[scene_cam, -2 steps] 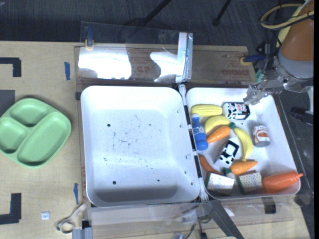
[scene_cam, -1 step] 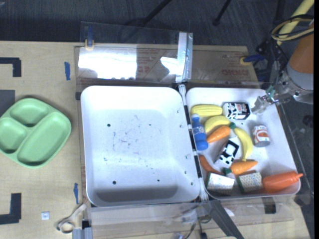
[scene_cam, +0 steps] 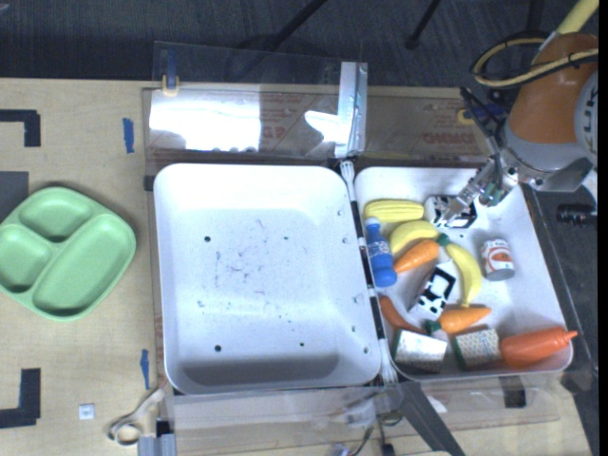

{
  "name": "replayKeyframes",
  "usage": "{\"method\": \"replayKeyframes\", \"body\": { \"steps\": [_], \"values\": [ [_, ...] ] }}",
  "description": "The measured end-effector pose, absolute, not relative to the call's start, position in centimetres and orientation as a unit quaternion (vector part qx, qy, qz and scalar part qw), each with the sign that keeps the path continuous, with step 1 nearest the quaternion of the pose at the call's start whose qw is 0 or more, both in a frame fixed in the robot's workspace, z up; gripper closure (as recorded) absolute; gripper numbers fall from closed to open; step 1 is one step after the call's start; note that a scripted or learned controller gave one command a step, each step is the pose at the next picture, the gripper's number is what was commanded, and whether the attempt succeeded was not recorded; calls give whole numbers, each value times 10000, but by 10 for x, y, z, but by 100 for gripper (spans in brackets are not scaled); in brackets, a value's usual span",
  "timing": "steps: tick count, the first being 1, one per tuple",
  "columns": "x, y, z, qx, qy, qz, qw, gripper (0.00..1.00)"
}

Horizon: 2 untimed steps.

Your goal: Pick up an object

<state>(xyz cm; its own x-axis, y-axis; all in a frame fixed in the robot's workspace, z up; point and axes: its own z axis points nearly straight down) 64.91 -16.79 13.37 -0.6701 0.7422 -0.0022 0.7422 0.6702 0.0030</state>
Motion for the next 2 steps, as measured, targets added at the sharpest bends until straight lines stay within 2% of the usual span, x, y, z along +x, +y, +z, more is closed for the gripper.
{"method": "replayKeyframes", "body": {
  "steps": [1, 2],
  "values": [
    [652, -167, 203, 5687, 8226, 9, 27, 100],
    [668, -207, 216, 6419, 7668, 7, 28, 100]
  ]
}}
